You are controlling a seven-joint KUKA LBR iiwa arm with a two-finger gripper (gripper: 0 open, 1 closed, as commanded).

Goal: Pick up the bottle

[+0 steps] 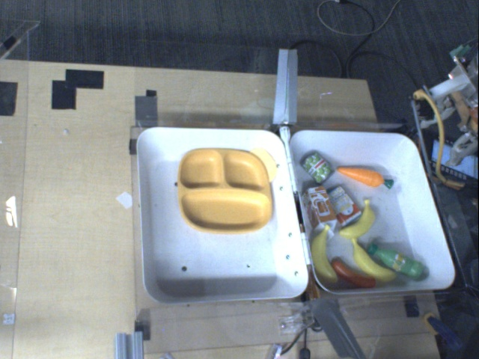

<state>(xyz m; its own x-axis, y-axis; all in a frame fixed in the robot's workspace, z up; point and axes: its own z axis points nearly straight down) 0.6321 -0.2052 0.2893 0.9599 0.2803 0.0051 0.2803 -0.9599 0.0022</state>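
Since the green bottle (397, 261) lies on its side at about 5 o'clock in the right bin (419, 200), close to that bin's near wall and corner, I judge this a cramped pick. A yellow banana (368, 261) touches it on the 9 o'clock side, and a red sausage-shaped item (352, 273) sits just beyond that banana. A descent that lands slightly toward 9 o'clock could close on the banana instead, or take both and drop the bottle on the lift. A descent too far toward 5 o'clock could strike the bin wall. Being round and lying flat, the bottle may also roll away from a pinch that is off its axis.

What I take to be the gripper (461, 81) hangs at 2 o'clock from the bin, well apart from the bottle and outside the bin's rim. It is cut off by the frame edge and tangled with a yellow cable (438, 122), so I cannot tell whether it is open or closed, and nothing shows in it.

Which end of the bottle carries the cap is hard to make out, and its label is a blur. Part of its underside is hidden against the banana.
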